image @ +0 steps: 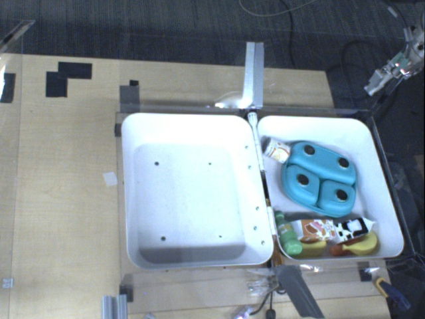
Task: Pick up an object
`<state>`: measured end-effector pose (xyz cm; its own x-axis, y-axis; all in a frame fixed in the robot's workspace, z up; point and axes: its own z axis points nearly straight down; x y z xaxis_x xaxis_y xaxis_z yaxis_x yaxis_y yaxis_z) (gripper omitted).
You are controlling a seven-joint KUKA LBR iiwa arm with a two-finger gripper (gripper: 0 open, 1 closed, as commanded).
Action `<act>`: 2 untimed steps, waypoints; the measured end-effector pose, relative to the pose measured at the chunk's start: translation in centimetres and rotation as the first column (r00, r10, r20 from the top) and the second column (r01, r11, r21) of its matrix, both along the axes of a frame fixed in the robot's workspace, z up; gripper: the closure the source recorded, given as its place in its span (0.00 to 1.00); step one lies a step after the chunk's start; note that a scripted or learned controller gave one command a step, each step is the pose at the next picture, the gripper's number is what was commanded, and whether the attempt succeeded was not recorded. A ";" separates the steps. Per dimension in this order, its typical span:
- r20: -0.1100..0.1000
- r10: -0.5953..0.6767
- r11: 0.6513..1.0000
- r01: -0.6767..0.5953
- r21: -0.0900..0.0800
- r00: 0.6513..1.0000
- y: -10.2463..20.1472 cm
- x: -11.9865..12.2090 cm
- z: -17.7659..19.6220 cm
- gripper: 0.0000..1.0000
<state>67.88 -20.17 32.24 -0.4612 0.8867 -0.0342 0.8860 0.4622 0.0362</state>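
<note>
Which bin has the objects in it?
The right bin: it holds the blue three-hole tray, a small white bottle and packets along its near wall. The left bin shows bare floor.

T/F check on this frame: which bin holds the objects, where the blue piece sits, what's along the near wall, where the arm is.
1. All the objects lie in the right bin. True.
2. The blue three-hollow tray sits in the left bin. False: it lies in the right bin, in its middle.
3. A flat printed packet lies along the right bin's near wall, in front of the blue tray. True.
4. The gripper is down inside the right bin, closed on the packet. False: it is outside the bins, over the dark floor at the upper right.
5. A small white and tan item lies near the divider, left of the blue tray. True.
</note>
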 end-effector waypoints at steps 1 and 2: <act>0.009 0.004 1.000 -0.004 -0.003 1.000 0.1 0.2 1.3 1.00; 0.019 0.007 1.000 -0.007 -0.006 1.000 0.1 0.4 2.7 1.00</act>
